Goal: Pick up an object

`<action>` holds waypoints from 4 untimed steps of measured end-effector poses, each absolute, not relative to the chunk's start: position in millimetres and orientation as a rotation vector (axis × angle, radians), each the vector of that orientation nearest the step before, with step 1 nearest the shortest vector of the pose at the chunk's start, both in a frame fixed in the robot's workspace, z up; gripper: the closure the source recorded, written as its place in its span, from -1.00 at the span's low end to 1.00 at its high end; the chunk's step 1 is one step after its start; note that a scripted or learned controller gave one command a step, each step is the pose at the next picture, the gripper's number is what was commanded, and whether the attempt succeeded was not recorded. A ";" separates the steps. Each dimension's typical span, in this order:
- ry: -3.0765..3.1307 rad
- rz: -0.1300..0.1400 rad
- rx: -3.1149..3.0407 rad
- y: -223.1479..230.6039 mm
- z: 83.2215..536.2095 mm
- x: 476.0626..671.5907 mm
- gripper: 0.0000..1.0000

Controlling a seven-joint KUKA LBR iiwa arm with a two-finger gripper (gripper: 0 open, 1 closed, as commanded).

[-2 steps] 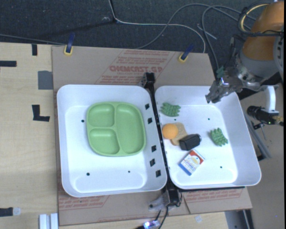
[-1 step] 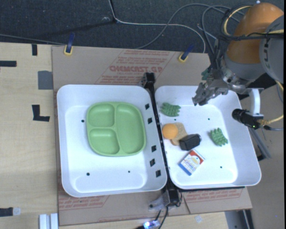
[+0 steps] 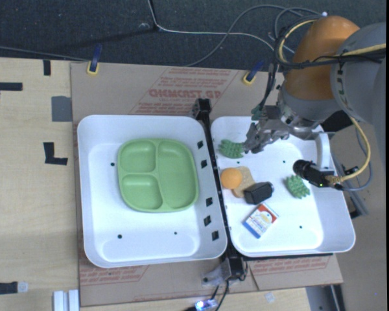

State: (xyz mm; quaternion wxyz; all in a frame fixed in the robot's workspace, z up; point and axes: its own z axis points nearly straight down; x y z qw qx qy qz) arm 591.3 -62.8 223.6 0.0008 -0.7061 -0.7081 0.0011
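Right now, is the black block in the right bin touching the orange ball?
Cannot tell. In the camera view the black block lies right beside the orange ball, their edges meeting with no visible gap, but the slanted view doesn't show actual contact plainly.

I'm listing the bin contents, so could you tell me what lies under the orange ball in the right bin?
The orange ball rests on a tan flat piece, with a black block against that piece's lower right. The part under the ball is covered.

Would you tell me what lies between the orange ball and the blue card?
The black block lies between the ball and card, in the camera view.
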 end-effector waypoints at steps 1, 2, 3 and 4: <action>-2.226 0.001 -2.213 -14.8 233.4 572.1 1.00; -2.225 0.004 -2.213 39.2 220.9 552.3 1.00; -2.225 0.004 -2.213 85.5 213.5 536.7 1.00; -2.222 0.004 -2.218 83.0 213.7 537.2 -1.00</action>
